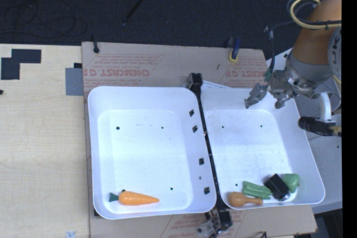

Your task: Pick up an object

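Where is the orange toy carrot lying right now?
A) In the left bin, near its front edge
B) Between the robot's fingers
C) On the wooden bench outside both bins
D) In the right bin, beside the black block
A: the carrot lies alone near the front edge of the left bin, far from the hand up at the right bin's back corner.

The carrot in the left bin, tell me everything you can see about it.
The carrot looks like a plastic toy: a smooth orange body that tapers to a point, with a small dark green stub at its thick end. It lies flat on the floor of the left bin, near the front wall and toward the front left corner. The stub end faces the view's left and the tip faces right. It touches only the bin floor, and it lies far from the gripper, which is over the right bin's far edge.
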You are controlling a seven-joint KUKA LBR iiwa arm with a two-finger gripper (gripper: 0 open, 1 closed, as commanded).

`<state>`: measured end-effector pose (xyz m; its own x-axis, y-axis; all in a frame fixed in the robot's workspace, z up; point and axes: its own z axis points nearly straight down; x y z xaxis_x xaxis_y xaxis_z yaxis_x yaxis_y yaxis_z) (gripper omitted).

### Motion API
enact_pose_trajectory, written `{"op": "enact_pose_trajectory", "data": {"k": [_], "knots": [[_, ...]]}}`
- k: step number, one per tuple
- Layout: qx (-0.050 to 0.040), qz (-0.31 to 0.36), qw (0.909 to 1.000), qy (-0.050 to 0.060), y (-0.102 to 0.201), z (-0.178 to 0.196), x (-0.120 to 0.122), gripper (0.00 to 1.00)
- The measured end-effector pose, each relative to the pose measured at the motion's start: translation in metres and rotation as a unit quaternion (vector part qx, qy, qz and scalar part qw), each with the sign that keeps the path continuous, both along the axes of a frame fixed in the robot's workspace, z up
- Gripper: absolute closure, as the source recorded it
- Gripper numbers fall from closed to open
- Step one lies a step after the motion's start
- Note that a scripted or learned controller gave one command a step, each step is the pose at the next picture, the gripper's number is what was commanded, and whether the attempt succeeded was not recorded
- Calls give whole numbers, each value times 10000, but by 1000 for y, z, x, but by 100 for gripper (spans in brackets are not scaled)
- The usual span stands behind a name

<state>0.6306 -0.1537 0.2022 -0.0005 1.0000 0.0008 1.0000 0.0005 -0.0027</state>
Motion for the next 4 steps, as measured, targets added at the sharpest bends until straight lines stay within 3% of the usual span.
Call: {"op": "enact_pose_trajectory", "data": {"k": [1, 2, 3, 4], "knots": [[-7, -8, 10000, 18, -36, -122, 12, 0], [-7, -2, 10000, -8, -35, -114, 13, 0], [-13, -1, 10000, -28, -60, -57, 14, 0], [-2, 32, 10000, -52, 12, 43, 15, 0]]}}
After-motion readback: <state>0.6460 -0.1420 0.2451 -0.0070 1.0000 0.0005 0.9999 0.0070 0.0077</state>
